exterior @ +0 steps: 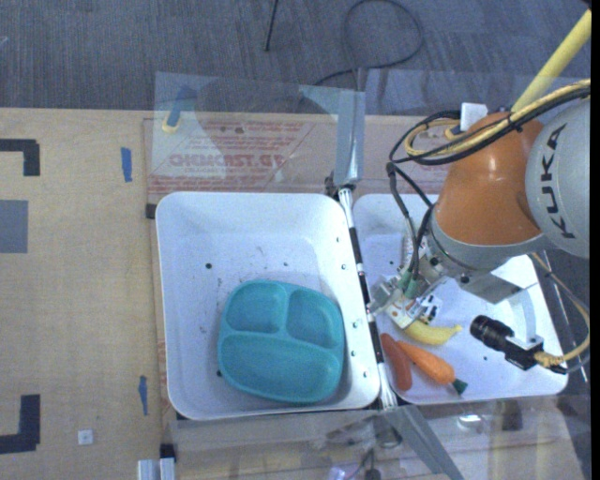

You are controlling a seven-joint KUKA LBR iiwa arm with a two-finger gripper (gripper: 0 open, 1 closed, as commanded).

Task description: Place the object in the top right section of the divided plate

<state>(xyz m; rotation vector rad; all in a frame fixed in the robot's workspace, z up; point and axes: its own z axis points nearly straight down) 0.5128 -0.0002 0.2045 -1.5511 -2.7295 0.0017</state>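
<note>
Two shallow white bins sit side by side on a pale wooden worktop (75,309). The left bin (187,244) and the right bin (497,375) meet along a grey metal divider. Blue tape strips (126,164) and black corner marks (26,155) dot the worktop on the left. A clear sheet with reversed red lettering (230,155) lies behind the left bin. Dark carpet (141,37) and a looped black cable (380,28) lie beyond.

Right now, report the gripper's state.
Gripper: low in the right bin, just above the banana; whether it is open, shut or gripping anything cannot be told.
</note>
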